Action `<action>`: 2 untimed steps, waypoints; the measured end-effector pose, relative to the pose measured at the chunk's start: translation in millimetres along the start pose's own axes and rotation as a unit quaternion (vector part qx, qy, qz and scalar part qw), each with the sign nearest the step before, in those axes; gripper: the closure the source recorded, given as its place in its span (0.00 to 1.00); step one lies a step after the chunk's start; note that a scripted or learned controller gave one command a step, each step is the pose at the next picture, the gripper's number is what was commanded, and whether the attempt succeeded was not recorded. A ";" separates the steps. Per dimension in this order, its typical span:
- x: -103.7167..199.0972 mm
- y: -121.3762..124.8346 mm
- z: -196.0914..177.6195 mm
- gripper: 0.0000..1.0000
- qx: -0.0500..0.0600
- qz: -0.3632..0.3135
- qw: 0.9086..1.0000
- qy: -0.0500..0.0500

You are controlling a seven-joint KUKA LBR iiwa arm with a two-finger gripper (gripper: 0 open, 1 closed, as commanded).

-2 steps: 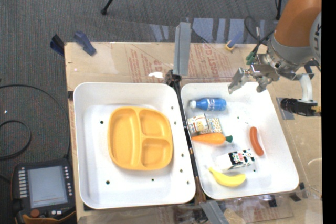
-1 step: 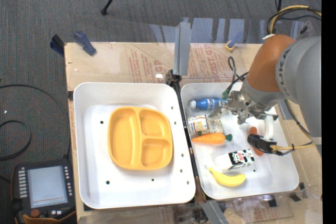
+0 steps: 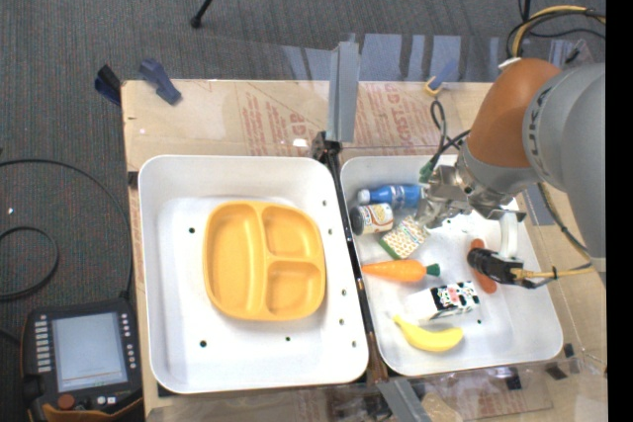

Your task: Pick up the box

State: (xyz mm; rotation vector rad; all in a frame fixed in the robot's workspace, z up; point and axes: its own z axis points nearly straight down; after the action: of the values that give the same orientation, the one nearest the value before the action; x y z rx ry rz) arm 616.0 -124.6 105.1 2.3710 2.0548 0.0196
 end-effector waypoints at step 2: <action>10.7 -3.5 6.1 0.00 -0.006 -0.177 0.984 -0.010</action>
State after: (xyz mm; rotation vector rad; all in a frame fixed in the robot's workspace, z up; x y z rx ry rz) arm 614.1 -113.5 99.1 1.9553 2.4223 0.0084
